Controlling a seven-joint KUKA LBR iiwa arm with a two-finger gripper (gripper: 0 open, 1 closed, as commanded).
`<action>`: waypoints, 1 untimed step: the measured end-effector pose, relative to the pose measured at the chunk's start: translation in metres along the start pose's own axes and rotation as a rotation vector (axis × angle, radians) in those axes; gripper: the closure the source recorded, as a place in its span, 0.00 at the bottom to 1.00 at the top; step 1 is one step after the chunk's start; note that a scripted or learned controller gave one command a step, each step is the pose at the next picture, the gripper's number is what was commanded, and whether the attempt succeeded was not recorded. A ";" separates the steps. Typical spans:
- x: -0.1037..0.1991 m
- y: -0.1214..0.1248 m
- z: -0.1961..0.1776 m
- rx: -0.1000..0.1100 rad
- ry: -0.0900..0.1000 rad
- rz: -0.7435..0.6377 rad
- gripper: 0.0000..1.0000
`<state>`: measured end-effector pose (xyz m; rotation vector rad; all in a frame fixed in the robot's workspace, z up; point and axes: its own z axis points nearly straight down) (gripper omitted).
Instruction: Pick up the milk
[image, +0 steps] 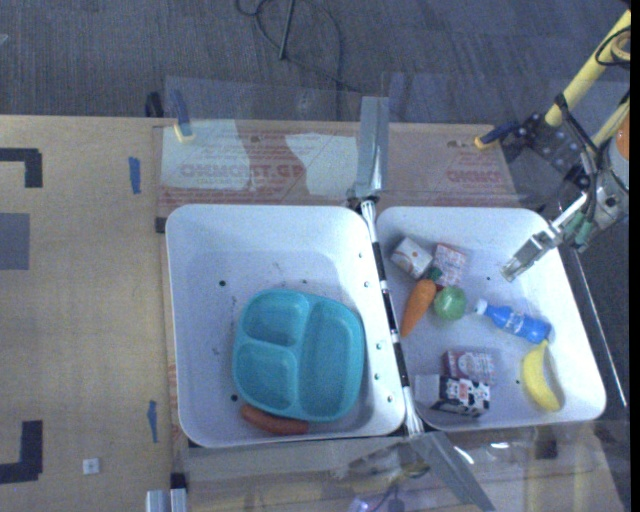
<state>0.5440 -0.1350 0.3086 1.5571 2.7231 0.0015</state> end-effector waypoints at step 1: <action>0.091 -0.021 0.061 0.002 0.003 -0.092 0.00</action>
